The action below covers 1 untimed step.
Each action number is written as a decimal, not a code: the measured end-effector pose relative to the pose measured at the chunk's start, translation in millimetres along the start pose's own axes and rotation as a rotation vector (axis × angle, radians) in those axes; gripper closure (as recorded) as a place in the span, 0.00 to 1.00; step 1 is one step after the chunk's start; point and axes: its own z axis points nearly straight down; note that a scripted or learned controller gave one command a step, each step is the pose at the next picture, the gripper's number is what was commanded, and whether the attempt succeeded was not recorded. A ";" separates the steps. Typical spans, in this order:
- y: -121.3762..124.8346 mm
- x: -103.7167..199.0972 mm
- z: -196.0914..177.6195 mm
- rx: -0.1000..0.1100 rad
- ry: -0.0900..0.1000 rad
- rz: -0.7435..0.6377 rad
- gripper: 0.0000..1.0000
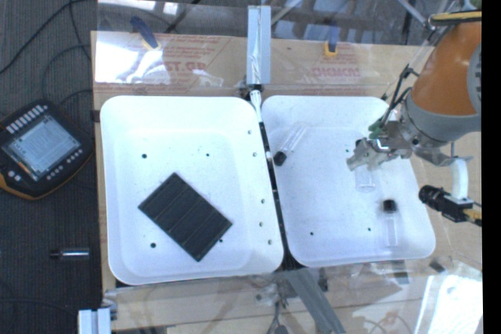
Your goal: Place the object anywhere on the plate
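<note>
The plate (185,216) is a dark, ribbed rectangle lying at a slant on the floor of the left bin (125,129). In the right bin (329,109) lie small clear items. One clear tube (293,138) rests near the bin's upper left. A clear vial with a black cap (389,220) lies near the lower right. A small clear piece (365,181) sits just below my gripper (362,157), which hovers low over the right bin's right half, far from the plate.
A small black clip (279,158) sits on the divider between the bins. A teach pendant (41,146) lies left of the bench. The orange-banded arm (448,82) enters over the right bin's right rim. Tripod legs stand behind the bench.
</note>
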 end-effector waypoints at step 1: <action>83.9 72.8 -0.8 0.002 -0.002 -0.031 1.00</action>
